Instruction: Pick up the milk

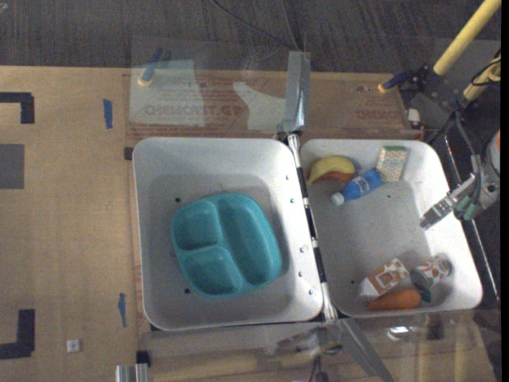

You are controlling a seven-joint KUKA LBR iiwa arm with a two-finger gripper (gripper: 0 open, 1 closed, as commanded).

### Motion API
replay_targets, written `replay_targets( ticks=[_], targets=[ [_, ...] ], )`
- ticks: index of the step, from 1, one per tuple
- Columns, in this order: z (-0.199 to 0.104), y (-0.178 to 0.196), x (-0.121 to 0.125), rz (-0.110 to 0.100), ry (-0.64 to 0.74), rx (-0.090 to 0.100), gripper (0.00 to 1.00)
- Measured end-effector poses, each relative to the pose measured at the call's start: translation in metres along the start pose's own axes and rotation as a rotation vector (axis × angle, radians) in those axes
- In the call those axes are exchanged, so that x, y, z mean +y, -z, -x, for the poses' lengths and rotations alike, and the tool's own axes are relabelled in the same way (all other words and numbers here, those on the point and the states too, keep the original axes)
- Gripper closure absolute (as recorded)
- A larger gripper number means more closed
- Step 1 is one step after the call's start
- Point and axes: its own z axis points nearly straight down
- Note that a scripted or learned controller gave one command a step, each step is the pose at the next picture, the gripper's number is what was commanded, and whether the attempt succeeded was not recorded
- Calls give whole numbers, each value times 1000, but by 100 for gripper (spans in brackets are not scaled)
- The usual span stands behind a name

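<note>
- Tan wood forms the bench [64, 213], marked with black squares and bits of blue tape along the left of the frame; dark carpet runs across the top, with a cable looping over it.
- Two shallow white bins sit side by side at centre: the left bin [159, 165] holds a teal divided plate [227, 243], and the right bin [453, 293] holds the smaller items.
- A sheet of clear plastic [207, 94] lies on the bench just above the bins.
- At the right edge of the frame the gripper [440, 212] reaches in over the right rim of the right bin, its tip pointing down-left; nothing shows between its fingers, and whether they are spread or closed cannot be told.
- The milk [383, 279], a small white and orange carton, lies on its side in the lower part of the right bin, well apart from the gripper. Its long axis runs from lower left to upper right.
- Touching the milk from below is an orange carrot [395, 299]; a small can [432, 273] lies just to its right.
- A banana [332, 168], a blue bottle [357, 187] and a pale box [392, 162] sit in the bin's upper part.
</note>
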Motion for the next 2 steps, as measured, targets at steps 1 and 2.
replay_targets(
  ticks=[1, 2],
  targets=[
    [0, 0, 0, 0, 1, 0, 0],
    [-7, -135, -5, 2, 1, 3, 0]
  ],
)
